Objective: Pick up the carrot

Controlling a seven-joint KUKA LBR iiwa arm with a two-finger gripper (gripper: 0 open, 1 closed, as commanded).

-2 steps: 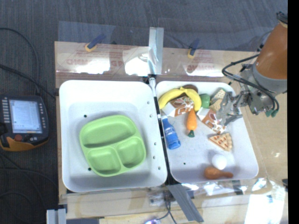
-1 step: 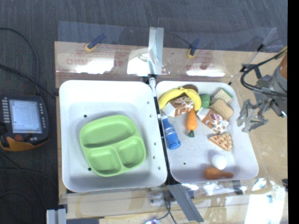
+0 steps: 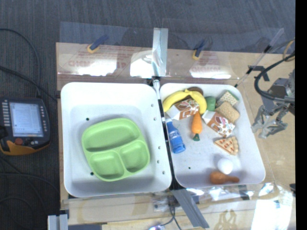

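Orange carrot [image 3: 196,124] in right bin [image 3: 249,143], fingers [image 3: 271,123] well apart.

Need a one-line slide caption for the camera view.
Carrot lies among toy foods in the right bin, beside a banana; green divided plate in the left bin; tool waits outside.

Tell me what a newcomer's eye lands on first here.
First, the bright green divided plate, alone in the left bin. Then the toy food crowding the right bin: a yellow banana at the top, the orange carrot below it, a blue bottle by the divider.
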